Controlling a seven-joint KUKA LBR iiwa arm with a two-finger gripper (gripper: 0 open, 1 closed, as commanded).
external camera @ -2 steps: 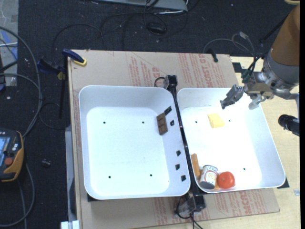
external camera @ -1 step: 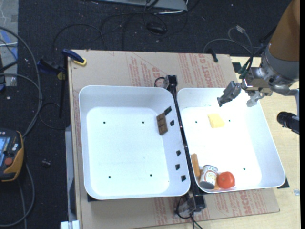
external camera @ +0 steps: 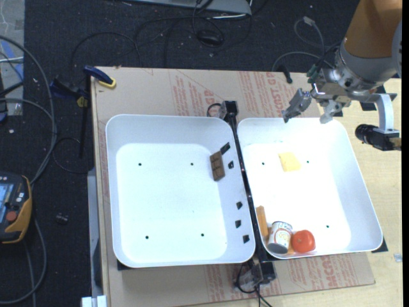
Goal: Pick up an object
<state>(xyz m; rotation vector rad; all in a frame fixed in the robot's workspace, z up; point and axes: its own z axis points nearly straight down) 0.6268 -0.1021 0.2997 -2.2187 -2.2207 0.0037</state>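
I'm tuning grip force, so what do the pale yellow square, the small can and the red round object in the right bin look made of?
The pale yellow square block looks like soft matte foam or sponge, though that is uncertain. The small cylindrical can looks like metal under a printed paper label, with a shiny rim. The red round object looks like smooth glossy plastic, showing a highlight.

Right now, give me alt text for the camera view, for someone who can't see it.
The arm's open tool hovers above the far edge of the right bin, holding nothing. That bin holds a yellow block, a small can, a red ball and an orange stick; the left bin holds a brown block.
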